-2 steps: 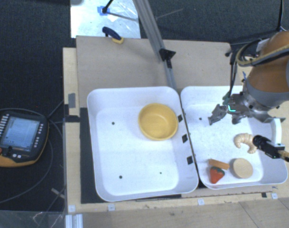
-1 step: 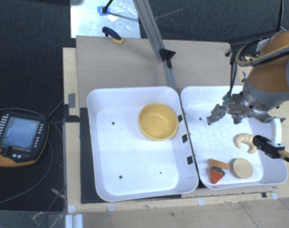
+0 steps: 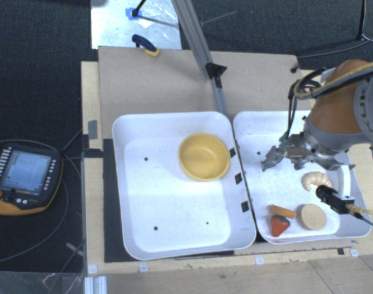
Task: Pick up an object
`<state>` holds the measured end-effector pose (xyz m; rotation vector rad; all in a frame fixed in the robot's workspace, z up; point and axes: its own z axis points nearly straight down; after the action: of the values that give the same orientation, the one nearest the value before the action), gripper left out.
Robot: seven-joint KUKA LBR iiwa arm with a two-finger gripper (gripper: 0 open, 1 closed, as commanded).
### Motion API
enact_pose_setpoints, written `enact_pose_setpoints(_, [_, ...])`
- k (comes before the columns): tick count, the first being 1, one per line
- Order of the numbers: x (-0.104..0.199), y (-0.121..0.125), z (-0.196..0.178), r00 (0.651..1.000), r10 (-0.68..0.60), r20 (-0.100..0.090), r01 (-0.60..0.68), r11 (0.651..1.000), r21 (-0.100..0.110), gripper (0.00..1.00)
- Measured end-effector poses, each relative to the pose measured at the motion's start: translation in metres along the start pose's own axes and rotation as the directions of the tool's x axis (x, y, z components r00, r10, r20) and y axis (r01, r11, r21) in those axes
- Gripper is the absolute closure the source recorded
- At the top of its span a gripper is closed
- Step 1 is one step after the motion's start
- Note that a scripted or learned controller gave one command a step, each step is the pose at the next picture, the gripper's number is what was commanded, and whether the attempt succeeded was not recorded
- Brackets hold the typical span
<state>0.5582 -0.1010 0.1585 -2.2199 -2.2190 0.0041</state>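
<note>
Arm: We see the grey arm (image 3: 357,112) reach in from the right, its orange band (image 3: 336,106) bulking over the far right corner of the right bin. The wrist is bent down and toward the left.
Gripper: The gripper (image 3: 273,159) hangs over the upper left part of the right bin (image 3: 259,133), above bare white floor, pointing toward the wall shared with the other bin.
Grip: We cannot tell from this angle whether it is open or closed. It is apart from every loose thing in the bin.
Objects for picking, right bin: A pale croissant-shaped piece (image 3: 316,180) lies just right of the gripper, under the wrist. A round tan disc (image 3: 312,217) sits near the front wall. Beside the disc, to its left, lie a short orange stick (image 3: 282,211) and a red piece with a green top (image 3: 280,225), the stick just behind the red piece.
Object for picking, left bin: A yellow bowl (image 3: 203,157) stands upright in the far right part of the left bin (image 3: 162,213), near the shared wall.
Surface: Both white bins sit side by side on a tan bench board (image 3: 162,78), with dark matting under their front edges.
Room: Dark carpet (image 3: 39,41) surrounds the bench. An orange-edged control pendant (image 3: 24,176) with a lit screen lies on it to the left. A grey pole (image 3: 195,35) slants across the back of the bench, and a blue and yellow clamp (image 3: 145,44) rests at the board's far edge.
</note>
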Motion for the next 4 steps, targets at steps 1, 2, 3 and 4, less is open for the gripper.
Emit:
enact_pose_setpoints(1, [-0.007,-0.008,0.052,1.0,0.0,0.0,0.0,1.0,0.0,0.0])
enact_pose_setpoints(2, [-0.007,-0.008,0.069,1.0,-0.001,0.0,0.001,1.0,-0.003,0.0])
enact_pose_setpoints(3, [-0.007,-0.008,0.058,1.0,0.0,0.0,0.0,1.0,-0.006,1.0])
enact_pose_setpoints(4, [-0.001,-0.003,0.013,1.0,-0.001,0.0,0.001,1.0,-0.008,1.0])
